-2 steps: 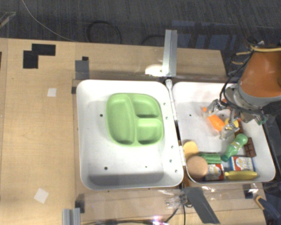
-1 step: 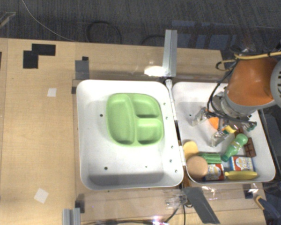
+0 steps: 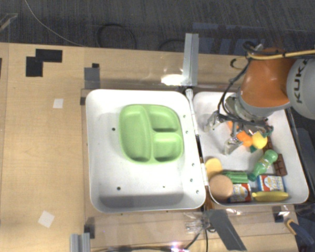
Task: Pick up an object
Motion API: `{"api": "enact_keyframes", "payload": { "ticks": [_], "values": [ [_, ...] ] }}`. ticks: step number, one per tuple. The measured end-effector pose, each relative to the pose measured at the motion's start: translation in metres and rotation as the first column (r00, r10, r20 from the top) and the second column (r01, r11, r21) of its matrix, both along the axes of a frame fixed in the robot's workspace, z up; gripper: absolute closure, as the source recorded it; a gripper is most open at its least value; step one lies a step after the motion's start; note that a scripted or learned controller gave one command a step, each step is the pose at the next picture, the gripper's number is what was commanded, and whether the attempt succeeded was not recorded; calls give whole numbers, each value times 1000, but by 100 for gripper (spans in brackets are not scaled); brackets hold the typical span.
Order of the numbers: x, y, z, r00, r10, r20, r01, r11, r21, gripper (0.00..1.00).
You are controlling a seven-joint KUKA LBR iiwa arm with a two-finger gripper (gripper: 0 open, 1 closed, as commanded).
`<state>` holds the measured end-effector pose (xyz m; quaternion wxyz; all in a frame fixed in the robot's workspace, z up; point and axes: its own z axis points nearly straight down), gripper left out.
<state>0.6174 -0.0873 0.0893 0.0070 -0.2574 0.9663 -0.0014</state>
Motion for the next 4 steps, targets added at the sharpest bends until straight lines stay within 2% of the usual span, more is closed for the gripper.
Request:
{"api": "enact_keyframes", "payload": {
  "ticks": [1,2,3,4],
  "values": [
    [4,1,16,1000,1,15,-1,1000,0,100],
    [56,20,104,999,-54,7,54,999,0,100],
    [54,-8,171,992,124,2,-124,992,-3,100],
    [54,-7,169,992,124,-2,-124,992,-1,0]
  ]
}}
